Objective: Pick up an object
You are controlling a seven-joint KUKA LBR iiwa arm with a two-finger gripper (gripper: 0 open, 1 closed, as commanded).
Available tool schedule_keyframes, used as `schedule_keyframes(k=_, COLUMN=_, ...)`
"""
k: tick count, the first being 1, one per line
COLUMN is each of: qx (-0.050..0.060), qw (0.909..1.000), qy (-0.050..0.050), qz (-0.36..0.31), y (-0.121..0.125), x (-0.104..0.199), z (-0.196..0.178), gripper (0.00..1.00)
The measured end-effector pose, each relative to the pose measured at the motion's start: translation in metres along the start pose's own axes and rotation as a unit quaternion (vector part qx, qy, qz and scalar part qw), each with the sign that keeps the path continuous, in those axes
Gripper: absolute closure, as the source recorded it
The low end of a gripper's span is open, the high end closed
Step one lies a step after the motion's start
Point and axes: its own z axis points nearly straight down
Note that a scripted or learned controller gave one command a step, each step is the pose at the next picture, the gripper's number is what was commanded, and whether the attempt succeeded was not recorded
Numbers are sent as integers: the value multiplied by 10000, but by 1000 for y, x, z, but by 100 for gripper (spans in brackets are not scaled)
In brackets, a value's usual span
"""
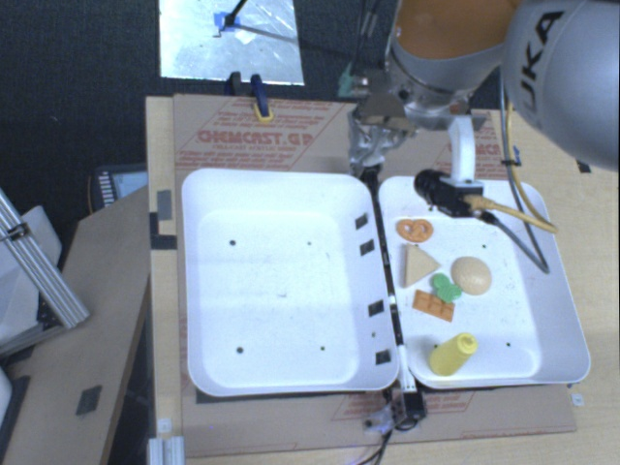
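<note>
Yellow bottle (452, 354) front, R bin (552, 356) | jaws (368, 163) well behind, maybe empty

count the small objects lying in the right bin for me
6, clustered in its left half: pretzel at the top, tan wedge below it, beige round piece to the right, green piece, orange waffle under it, yellow bottle lowest. The arm may hide more.

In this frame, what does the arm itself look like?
The arm is glossy grey with dark KUKA lettering, and an orange band sits above the wrist. Below that hangs a metallic gripper. A yellowish cable trails beside it.
</note>
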Motion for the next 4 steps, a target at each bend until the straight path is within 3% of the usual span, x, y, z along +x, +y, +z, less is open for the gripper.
schedule_keyframes(k=1, qx=-112, qw=9999, qy=14, qz=13, y=21, x=41, z=-111, gripper=100)
schedule_keyframes(k=2, qx=-72, qw=10000, qy=3, qz=60, y=-43, x=10, z=-159, gripper=100)
schedule_keyframes(k=3, qx=-38, qw=10000, qy=9, qz=-22, y=-86, x=114, z=-154, gripper=100)
schedule_keyframes(k=4, qx=-51, qw=10000, qy=-10, qz=61, y=-2, x=113, z=-153, gripper=100)
